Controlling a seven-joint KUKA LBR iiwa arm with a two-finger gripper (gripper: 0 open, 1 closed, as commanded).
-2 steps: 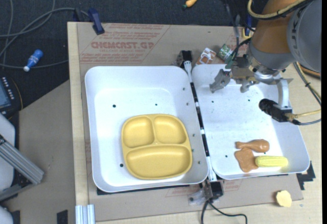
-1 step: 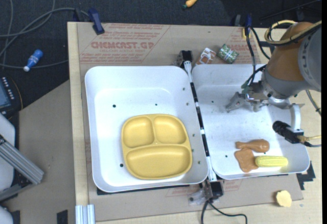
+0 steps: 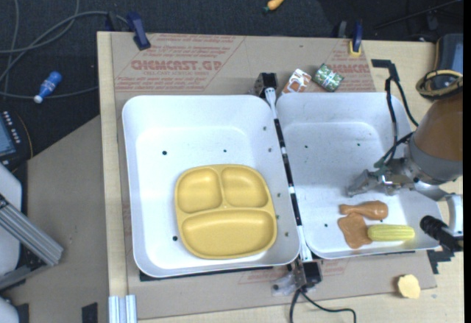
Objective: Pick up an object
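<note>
In the right bin, near its front right corner, lie a brown toy drumstick, a second brown food piece and a yellow corn cob, all close together. My gripper hangs just above and behind the drumstick, with the fingers spread and nothing between them. The left bin holds a yellow divided plate.
Behind the right bin, a small packet and a green can rest on the bench. A yellow lump lies on the bench at the front right. Black cables run along the right bin's far right side.
</note>
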